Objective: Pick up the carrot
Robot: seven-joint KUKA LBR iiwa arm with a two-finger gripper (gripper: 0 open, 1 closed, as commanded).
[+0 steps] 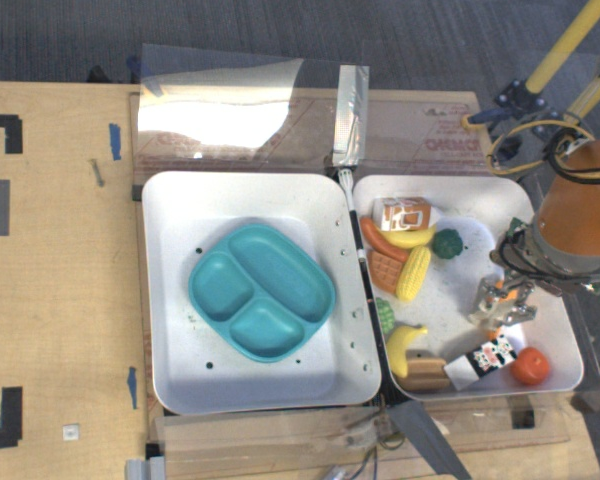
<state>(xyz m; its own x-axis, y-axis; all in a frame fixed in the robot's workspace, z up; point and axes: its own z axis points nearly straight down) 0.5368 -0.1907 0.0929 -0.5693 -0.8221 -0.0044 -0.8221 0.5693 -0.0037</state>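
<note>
Surface [50,268] is light plywood with black L-shaped marks near its left edge, a few blue tape bits, and a small grey patch at far left. Beyond it, dark grey carpet floor [280,18] fills the top of the view. A clear plastic sheet [220,118] lies flat behind the left bin, glare on it, and a narrow shiny strip [350,118] stands at the seam between bins. Left bin [170,368] holds a teal divided plate [262,290], three compartments, sitting roughly centred and tilted diagonally. Right bin [555,373] holds the toy food pile. Carrot [378,240] lies along the right bin's left wall, orange, partly under a yellow banana [410,236] and touching a waffle-textured orange piece [385,266] just below it. Corn cob [413,273] leans against that piece. White carton [400,211] sits at the top of the cluster, dark green ball [446,244] just right of the banana. A green leafy item [384,315] and a second banana [404,344] lie lower on the left wall, with a tan block [425,373] near the front rim. A black-and-white bottle [485,358] and a red tomato [531,366] sit at the front right. End effector [504,303] hangs over the right half of the right bin, well apart from the carrot, nothing between the fingers; opening width cannot be told. The orange band [580,213] and cabling sit above it, with yellow poles [570,38] at the top right.
</note>
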